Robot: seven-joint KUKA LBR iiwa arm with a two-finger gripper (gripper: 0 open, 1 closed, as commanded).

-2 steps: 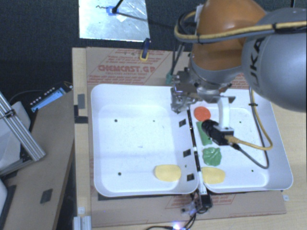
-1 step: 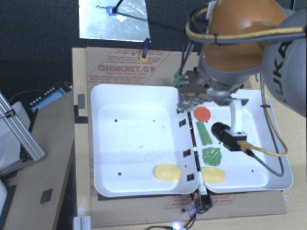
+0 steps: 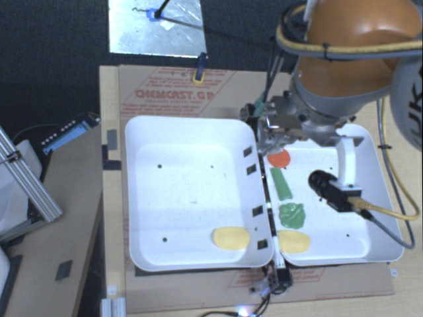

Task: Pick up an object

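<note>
**Objects in two white bins, arm over the right bin**

Objects, five in all, lie loose on the bin floors. Right bin, near its left wall, from far to near: an orange-red round piece, a long green strip, a crinkled green leafy piece, and a pale yellow oval piece close to the near edge. The orange-red piece and the strip are just beside each other; the leafy piece sits between the strip and the yellow oval.

Left bin: one yellow oval piece near the front right corner, just across the shared wall from the oval in the right bin.

Gripper: at the far left corner of the right bin, just above the orange-red piece in the view. Whether it is apart or together cannot be told; the wrist body hides it, and nothing is seen held.

Arm: orange band and grey wrist loom over the far side of the right bin, with a yellow cable trailing across the bin's right half.

Bins rest side by side on a printed cardboard sheet.
</note>
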